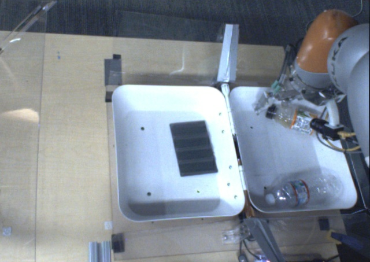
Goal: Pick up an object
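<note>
Clear bottle (298, 192) in right bin (272, 151)

Two shallow white bins sit side by side on one desk (63, 157): the left bin (130, 139) and the right bin (260, 157). The left bin has one dark ribbed block (193, 148) in it. The right bin has two clear plastic bottles: one bottle (298, 191) lying near the front edge, and a second bottle (289, 118) with an orange label near the back. One grey arm (341, 52) with one orange band (322, 38) reaches over the right bin
</note>
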`<state>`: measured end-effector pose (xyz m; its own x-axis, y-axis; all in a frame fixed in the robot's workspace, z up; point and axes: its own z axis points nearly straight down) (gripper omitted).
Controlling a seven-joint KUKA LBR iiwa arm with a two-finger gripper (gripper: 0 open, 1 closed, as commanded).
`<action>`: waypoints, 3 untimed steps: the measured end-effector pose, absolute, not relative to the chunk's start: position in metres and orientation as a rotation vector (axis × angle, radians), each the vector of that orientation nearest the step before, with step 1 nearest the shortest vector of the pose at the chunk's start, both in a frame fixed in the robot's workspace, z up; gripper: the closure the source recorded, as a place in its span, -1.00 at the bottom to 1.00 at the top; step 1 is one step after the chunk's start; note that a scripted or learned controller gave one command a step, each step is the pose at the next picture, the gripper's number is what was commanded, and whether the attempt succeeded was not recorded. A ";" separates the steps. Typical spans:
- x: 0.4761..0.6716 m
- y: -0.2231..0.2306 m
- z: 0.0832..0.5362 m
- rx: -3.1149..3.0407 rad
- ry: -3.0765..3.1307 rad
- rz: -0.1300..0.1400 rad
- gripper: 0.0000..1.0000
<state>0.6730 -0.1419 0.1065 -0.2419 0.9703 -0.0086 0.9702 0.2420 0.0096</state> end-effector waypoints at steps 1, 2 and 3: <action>0.672 -0.142 0.096 1.878 2.508 -0.001 -1.00; 0.674 -0.143 0.107 1.868 2.498 0.001 1.00; 0.671 -0.049 0.188 1.628 2.677 0.010 1.00</action>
